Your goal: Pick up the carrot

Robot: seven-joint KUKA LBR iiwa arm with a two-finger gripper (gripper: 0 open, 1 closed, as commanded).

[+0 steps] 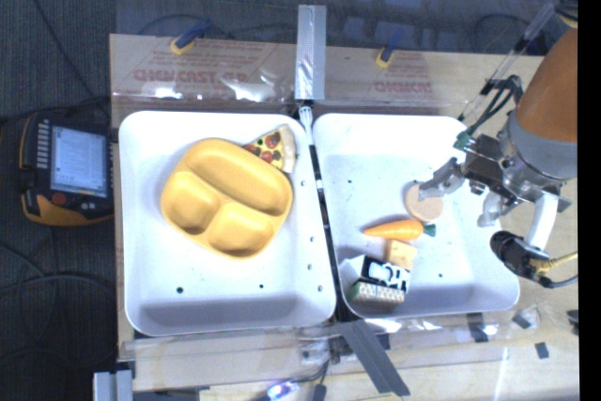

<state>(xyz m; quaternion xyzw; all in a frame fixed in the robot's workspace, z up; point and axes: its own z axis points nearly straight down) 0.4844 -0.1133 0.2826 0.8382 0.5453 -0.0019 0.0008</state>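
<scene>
The orange carrot [394,228] lies on its side in the right bin [376,146], near the middle of the bin's front half, with its green end pointing right. My gripper [464,195] hovers over the right side of that bin, to the right of the carrot and slightly behind it. It is open and holds nothing. One fingertip [434,187] sits just above a round tan disc [422,201] that touches the carrot's right end.
A pale yellow block [401,253] and a black-and-white box [381,281] lie just in front of the carrot. In the left bin [150,286] sit a yellow divided plate [225,197] and a pizza slice [270,146]. A handheld pendant [66,169] rests left of the bench.
</scene>
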